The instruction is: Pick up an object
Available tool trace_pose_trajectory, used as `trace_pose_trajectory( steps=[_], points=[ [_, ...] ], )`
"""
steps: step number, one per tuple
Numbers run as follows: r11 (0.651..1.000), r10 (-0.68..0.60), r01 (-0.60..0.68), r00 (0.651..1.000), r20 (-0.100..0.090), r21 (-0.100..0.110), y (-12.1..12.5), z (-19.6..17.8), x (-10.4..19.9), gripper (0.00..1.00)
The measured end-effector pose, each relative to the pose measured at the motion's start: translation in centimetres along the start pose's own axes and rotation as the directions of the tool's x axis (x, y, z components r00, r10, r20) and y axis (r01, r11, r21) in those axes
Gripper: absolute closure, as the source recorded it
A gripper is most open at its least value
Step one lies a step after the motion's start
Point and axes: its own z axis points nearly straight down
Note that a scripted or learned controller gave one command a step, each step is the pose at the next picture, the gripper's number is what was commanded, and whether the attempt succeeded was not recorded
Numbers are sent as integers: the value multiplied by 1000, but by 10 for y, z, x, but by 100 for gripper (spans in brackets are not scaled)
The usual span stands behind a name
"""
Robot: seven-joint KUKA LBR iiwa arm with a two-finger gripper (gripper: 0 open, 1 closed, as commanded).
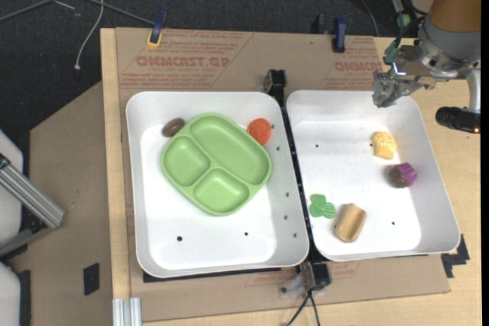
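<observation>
The gripper is hovering over the right bin's far edge; its finger state cannot be told. The tan cylinder is lying near the bin's near edge, long axis running near-left to far-right. Beside it is sitting a green piece. The cardboard is reading "CHEMCAST GP".

Bench with two white bins

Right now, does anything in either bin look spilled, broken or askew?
Nothing spilled or broken. The green divided plate sits turned at an angle in the left bin; the small items in the right bin lie loosely scattered.
</observation>
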Motion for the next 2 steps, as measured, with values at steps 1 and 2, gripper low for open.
trace_pose_trajectory(
  steps=[1,2],
  points=[
    [1000,-3,3,1000,2,-14,2,-8,0,0],
    [1000,-2,2,1000,1,-10,8,53,0,0]
  ],
)
